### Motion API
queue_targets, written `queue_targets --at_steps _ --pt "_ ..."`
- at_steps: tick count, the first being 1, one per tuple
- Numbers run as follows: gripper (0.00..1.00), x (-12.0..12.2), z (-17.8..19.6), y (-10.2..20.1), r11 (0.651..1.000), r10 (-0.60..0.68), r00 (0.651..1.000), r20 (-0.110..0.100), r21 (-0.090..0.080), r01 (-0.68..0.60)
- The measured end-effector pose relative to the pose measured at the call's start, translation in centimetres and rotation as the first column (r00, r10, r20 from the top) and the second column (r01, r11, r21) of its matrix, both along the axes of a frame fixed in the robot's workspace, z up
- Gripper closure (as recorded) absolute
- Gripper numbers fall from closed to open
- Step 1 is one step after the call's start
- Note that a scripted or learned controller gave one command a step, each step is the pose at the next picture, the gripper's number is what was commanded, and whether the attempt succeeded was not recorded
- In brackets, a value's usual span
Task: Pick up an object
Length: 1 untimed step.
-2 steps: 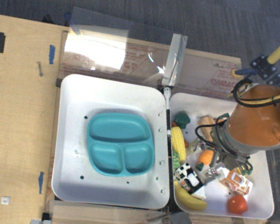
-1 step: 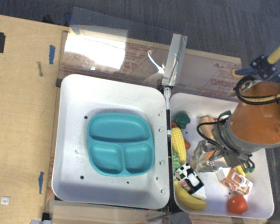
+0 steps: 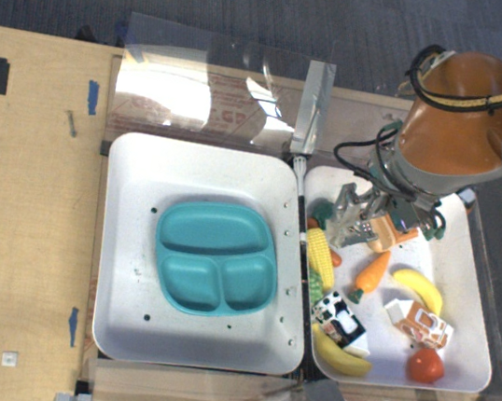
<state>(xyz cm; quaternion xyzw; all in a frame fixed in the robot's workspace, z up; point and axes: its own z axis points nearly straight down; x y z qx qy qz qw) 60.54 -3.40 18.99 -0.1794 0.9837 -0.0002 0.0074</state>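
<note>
My gripper (image 3: 360, 218) hangs low over the back left part of the right bin (image 3: 475, 306), under the orange wrist band. A small tan and orange block (image 3: 387, 233) lies right beside it, touching or nearly touching. Just in front are an orange carrot (image 3: 372, 271), a yellow corn cob (image 3: 321, 256) and a green piece (image 3: 322, 212) by the bin's left wall. Whether anything is in the gripper's grasp is hidden by the wrist.
The right bin also holds a yellow banana (image 3: 419, 288), a white and orange carton (image 3: 422, 325), a red tomato (image 3: 426, 365), a black and white toy (image 3: 338, 318) and a second banana (image 3: 340, 355). The left bin (image 3: 125, 222) holds a teal divided plate (image 3: 216, 257).
</note>
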Motion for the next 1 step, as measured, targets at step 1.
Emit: queue_targets --at_steps 1 --pt "0.0 -0.2 -0.38 -0.19 1.0 -0.003 1.0 -0.008 0.0 0.003"
